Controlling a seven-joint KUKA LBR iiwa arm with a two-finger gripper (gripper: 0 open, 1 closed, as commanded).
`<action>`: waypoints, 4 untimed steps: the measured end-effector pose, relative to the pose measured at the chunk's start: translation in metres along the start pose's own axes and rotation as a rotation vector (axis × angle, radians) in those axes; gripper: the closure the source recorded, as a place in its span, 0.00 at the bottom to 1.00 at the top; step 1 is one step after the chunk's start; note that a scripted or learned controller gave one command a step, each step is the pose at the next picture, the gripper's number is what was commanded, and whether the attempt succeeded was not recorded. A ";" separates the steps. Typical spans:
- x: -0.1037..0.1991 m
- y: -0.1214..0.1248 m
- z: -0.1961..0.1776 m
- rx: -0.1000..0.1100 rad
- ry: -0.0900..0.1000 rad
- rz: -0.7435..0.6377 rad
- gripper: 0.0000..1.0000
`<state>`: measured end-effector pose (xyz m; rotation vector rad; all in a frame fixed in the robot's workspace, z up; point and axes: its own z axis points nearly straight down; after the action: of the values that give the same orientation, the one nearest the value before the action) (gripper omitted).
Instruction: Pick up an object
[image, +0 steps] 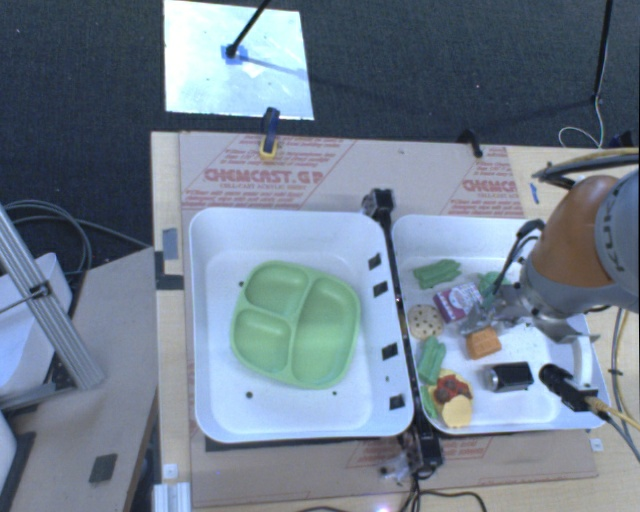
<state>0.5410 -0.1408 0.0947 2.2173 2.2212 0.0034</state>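
My gripper (479, 322) is low in the right bin (520, 232), reaching in from the right. Its tip sits between a purple and red packet (456, 299) and an orange block (484, 345), very close to both. I cannot see anything held between its fingers. Around it lie a green piece (437, 271), a round speckled cracker (425, 321), a second green piece (432, 358), a red and yellow item (453, 396) and a small black block (511, 376).
The left bin (215, 400) holds a green divided plate (296, 322). A black clip strip (384, 290) runs along the wall between the bins. The arm's orange band (580, 235) hangs over the right bin's right side.
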 end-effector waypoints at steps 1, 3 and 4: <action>0.082 0.024 -0.096 -0.008 0.003 -0.012 1.00; 0.119 0.036 -0.359 -0.016 0.000 0.003 1.00; 0.074 -0.032 -0.441 -0.010 0.000 0.005 1.00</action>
<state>0.5069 -0.0670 0.5357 2.2177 2.2102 0.0140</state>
